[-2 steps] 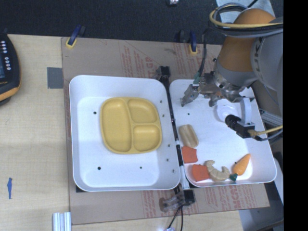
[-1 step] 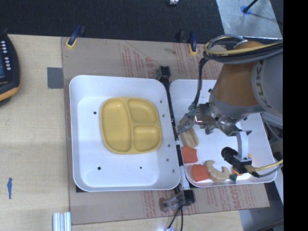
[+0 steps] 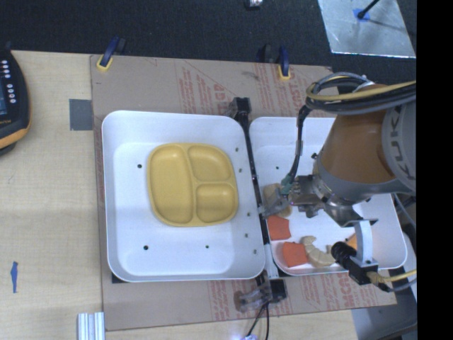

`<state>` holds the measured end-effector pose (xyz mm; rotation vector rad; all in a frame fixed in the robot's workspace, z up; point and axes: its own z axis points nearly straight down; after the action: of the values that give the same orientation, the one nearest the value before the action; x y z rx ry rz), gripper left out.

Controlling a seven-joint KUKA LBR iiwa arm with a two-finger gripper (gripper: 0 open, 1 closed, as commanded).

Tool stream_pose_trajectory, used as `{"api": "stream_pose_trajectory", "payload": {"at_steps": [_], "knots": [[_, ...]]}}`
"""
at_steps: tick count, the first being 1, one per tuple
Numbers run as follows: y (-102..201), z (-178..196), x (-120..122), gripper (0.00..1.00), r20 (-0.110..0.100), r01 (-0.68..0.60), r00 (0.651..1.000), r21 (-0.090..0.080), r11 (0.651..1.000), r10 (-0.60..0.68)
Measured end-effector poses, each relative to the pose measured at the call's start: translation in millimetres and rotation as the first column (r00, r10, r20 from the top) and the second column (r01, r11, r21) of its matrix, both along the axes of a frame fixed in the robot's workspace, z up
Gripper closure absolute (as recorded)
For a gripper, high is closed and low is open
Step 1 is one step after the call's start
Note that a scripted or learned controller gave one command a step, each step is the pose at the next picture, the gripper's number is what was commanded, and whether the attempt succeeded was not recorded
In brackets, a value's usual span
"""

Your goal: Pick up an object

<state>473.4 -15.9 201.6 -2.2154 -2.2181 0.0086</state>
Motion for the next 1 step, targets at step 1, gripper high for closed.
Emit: {"api": "stream_pose_trajectory", "payload": {"at_steps": [1], "knots": [[-73.1, 15.8, 68.5, 0.00, 0.013, 0.003, 1.000, -0.005, 1.000, -0.003]]}}
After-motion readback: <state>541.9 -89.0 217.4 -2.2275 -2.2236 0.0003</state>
